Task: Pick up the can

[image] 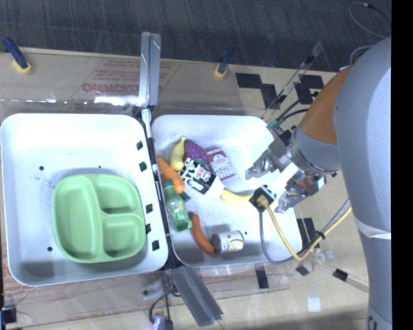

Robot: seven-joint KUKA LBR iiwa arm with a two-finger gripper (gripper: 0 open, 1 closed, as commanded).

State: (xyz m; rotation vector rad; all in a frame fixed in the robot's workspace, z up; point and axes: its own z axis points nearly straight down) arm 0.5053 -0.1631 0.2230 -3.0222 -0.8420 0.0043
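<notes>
Arm (372, 136) over rt bin (251, 126) | fingers (268, 184) state unclear | can (228, 241) near front wall | cardboard-topped bench (110, 74)

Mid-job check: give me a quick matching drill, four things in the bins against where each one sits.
Things:
1. can
2. green tray
3. banana
4. hand

Places:
A. in the left bin
B. above the right bin's right side
C. by the right bin's front edge, next to a carrot
D. middle of the right bin, beside the hand

Pairs: 1-C, 2-A, 3-D, 4-B
</notes>
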